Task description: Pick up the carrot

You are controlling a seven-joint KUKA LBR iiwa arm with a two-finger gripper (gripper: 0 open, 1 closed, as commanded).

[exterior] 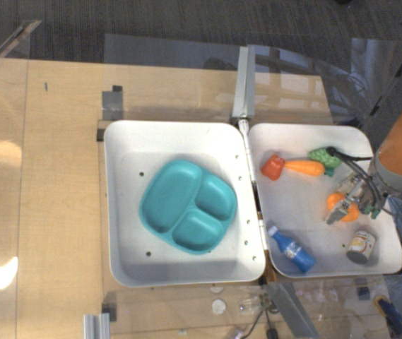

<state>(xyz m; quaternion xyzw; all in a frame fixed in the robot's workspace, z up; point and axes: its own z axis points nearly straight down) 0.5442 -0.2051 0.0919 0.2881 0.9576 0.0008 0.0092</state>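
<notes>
The carrot [305, 167] lies on its side near the back of the right bin [314, 224]. It is orange, with green leaves [326, 158] pointing right. My gripper [345, 209] hangs low at the bin's right side, in front and to the right of the carrot and apart from it. A small orange object [336, 202] sits right at the gripper's tip and is partly covered by it. I cannot see whether that object is held.
A red toy pepper [273, 167] touches the carrot's left tip. A blue bottle [292, 251] lies at the right bin's front left, a small can [360, 246] at its front right. The left bin [123, 189] holds a teal divided plate [188, 205].
</notes>
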